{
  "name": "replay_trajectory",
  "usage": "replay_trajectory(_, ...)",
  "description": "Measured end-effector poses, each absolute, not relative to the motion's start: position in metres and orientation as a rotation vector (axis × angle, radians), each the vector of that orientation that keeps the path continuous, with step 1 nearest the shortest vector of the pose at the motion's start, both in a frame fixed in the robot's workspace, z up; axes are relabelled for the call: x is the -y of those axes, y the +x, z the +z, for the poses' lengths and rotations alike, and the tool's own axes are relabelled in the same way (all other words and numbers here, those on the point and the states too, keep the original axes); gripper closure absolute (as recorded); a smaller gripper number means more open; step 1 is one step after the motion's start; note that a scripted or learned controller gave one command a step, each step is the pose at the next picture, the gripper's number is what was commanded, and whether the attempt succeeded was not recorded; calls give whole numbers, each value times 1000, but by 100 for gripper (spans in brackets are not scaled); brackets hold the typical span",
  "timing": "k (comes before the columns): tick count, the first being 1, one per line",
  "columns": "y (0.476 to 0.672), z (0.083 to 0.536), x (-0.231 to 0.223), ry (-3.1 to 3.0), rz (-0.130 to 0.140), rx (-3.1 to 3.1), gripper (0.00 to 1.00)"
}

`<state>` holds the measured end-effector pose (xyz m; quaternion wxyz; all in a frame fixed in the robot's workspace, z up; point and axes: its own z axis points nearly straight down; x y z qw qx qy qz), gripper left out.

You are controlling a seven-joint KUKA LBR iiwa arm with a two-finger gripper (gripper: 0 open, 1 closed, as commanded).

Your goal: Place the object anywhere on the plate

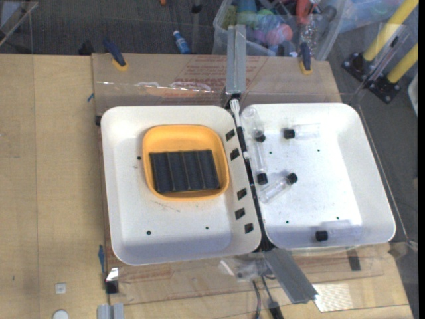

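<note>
Plate centered in left bin; wide margins around.

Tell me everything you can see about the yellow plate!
The yellow plate is a rounded square dish with a raised rim, and it looks like smooth plastic. It sits flat in the left white bin, a bit above the middle. A dark ribbed block, made of several bars side by side, lies flat on it and covers most of its floor. Only the bin under it and that block touch it.
</note>
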<state>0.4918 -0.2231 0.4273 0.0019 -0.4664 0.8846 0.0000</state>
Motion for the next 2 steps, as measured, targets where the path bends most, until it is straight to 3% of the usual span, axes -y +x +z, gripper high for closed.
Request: replay_trajectory(2,481,436,223,-2128,-5,-2304,100)
